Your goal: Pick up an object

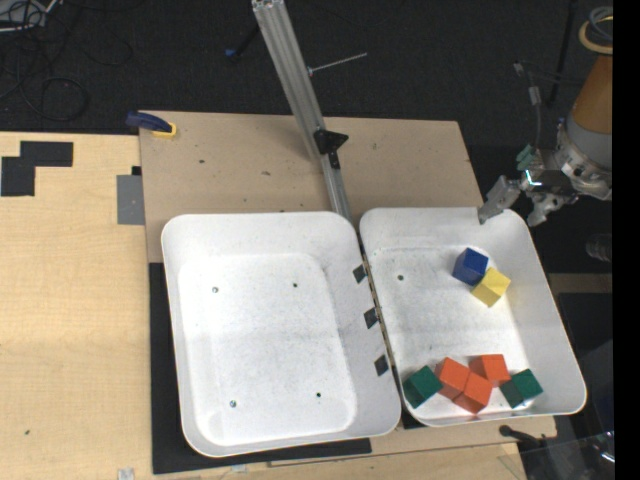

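In the right bin, a blue cube touches a yellow cube near the far right side. Along the near edge lie a green block, two orange blocks and another green block in a cluster. My gripper hangs open above the far right corner of this bin, nothing between its fingers. It is up and to the right of the blue cube, apart from it.
The left bin sits beside the right one, joined by black clips. A slanted aluminium rail rises behind the bins. A blue and yellow clamp sits at the bench's far left edge.
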You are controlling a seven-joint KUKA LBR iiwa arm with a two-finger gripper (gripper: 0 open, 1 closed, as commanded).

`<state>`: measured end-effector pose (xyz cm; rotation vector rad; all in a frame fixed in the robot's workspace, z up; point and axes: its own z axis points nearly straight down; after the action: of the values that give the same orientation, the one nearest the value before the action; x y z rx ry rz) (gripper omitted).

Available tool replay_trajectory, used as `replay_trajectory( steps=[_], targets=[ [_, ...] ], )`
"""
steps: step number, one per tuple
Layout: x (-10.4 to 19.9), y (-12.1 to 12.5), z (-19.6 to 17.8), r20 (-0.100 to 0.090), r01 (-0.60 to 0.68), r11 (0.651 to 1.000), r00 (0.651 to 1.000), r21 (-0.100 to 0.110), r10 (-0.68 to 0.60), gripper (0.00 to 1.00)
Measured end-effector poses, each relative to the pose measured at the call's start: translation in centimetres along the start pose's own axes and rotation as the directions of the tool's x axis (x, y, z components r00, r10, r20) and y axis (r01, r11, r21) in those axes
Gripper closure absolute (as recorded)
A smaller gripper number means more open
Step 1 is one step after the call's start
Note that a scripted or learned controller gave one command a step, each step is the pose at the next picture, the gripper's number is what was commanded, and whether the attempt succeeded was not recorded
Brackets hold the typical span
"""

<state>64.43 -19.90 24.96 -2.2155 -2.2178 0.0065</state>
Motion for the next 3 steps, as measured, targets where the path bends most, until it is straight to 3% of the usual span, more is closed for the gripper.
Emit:
replay_trajectory(
  steps=[1,3],
  targets=[
    [0.0,0.1,-0.3,0.002,0.004,1.0,1.0,-0.004,-0.004,0.0],
    [-0.3,-0.3,11.0,0.001,-0.001,1.0,1.0,0.0,0.001,0.0]
  ],
)
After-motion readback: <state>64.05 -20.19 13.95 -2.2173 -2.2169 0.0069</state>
